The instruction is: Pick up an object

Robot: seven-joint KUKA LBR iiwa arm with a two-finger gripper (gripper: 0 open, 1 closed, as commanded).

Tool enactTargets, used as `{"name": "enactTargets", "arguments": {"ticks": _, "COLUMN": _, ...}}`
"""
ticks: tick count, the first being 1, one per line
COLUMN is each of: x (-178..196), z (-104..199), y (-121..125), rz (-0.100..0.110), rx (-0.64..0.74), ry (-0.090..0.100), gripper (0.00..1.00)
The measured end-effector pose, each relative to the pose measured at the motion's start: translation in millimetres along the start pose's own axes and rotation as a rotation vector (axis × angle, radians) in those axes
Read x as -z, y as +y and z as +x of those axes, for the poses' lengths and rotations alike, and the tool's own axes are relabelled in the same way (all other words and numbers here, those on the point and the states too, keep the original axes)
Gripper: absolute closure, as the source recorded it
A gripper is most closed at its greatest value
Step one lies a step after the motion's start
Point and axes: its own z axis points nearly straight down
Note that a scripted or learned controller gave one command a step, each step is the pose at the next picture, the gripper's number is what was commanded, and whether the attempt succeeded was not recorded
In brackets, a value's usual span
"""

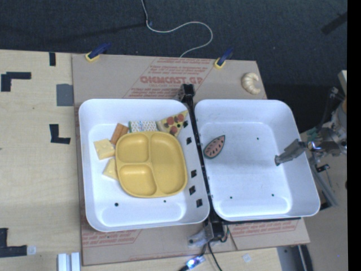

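Claw point(286, 156) over right bin point(293, 202); board point(169, 78) reads, apparently, "CHEMCAST".

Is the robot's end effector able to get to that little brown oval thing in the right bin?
Probably yes. The end effector sits over the right bin near its right wall, and the little brown oval thing lies alone near the left wall, with bare white floor between them.

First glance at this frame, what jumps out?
The yellow divided plate dominates the left bin, with small flat pieces tucked along its upper and left edges. The right bin holds one small brownish oval object near the centre divider. The gripper reaches in over the right bin's right side, apart from that object.
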Motion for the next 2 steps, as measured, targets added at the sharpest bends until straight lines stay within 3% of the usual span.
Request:
{"name": "enactTargets", "arguments": {"ticks": 1, "x": 6.0, "z": 0.4, "y": 2.2, "rz": -0.012, "rx": 0.004, "ry": -0.003, "gripper": 0.00}}
{"name": "enactTargets", "arguments": {"ticks": 2, "x": -57.4, "z": 4.8, "y": 5.4, "rz": -0.006, "rx": 0.005, "ry": -0.001, "gripper": 0.00}}
